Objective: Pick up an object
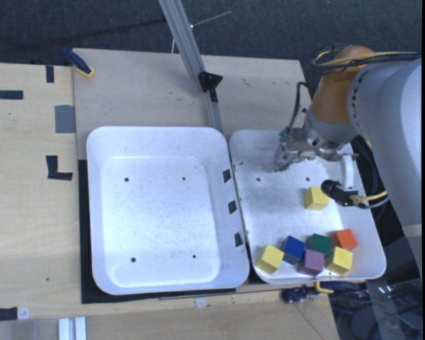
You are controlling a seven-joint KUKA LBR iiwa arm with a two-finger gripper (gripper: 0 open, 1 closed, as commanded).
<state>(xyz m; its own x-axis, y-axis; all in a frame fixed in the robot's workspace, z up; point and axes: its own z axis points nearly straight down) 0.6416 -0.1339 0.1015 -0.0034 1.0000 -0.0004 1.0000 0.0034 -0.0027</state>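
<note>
Right bin (258, 147): gripper (280, 163) low over back end, finger state can't tell, nothing seen held. Yellow block (316, 197) just front-right of it; further front, a cluster w/ yellow block (270, 258), blue (294, 248), purple (313, 261), green (319, 244), orange (344, 239), yellow (341, 260). Left bin (99, 147) well to gripper's left; no legible labels.

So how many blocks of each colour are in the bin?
Small cubes in the right-hand white bin, by colour:
Yellow cubes: 3 (one alone, one at the front left, one at the front right)
Blue cube: 1
Green cube: 1
Purple cube: 1
Orange cube: 1
Total: 7
</note>
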